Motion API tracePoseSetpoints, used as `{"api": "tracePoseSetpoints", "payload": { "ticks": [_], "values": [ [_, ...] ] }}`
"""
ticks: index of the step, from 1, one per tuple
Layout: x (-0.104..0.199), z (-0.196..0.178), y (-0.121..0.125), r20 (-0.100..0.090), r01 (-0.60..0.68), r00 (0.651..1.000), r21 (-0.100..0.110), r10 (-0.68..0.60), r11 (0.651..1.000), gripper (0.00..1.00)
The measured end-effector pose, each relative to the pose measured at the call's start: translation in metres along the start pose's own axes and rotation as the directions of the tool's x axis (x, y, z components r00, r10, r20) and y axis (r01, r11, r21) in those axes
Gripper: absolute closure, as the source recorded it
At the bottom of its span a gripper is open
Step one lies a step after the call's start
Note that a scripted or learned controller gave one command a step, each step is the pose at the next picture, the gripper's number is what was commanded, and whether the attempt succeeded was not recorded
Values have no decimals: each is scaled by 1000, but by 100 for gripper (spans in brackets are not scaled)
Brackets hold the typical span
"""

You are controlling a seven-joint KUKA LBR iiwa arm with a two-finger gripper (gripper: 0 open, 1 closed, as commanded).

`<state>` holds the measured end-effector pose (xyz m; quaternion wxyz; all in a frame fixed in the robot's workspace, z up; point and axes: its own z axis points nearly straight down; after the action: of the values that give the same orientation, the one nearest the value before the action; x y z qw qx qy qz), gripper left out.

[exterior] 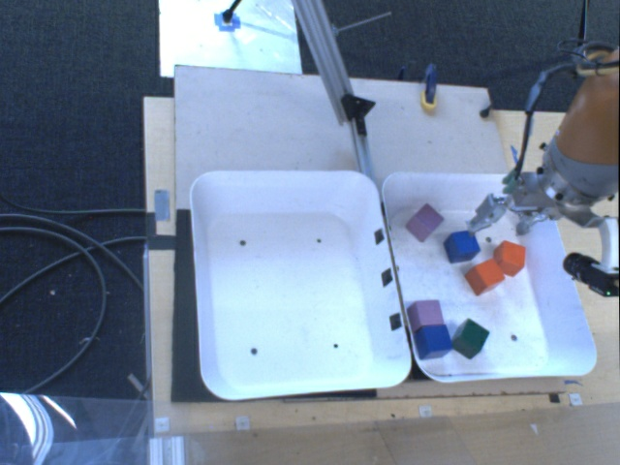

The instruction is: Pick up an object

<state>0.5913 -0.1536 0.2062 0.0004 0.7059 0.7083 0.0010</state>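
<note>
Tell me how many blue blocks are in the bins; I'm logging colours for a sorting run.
2, both in the right bin. One blue block lies near the claw, beside the orange blocks. The other blue block sits by the bin's left wall, touching a purple block. None looks hidden.

No text, label, brand, number or sign can be read anywhere here.

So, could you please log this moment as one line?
gripper: open, holding nothing | position: above right bin, beside blue cube | left bin: no blocks
</note>
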Motion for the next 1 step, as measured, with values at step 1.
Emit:
{"api": "tracePoseSetpoints", "payload": {
  "ticks": [1],
  "values": [
    [0, 0, 0, 0, 0, 1000, 0, 0, 1000, 0]
  ]
}}
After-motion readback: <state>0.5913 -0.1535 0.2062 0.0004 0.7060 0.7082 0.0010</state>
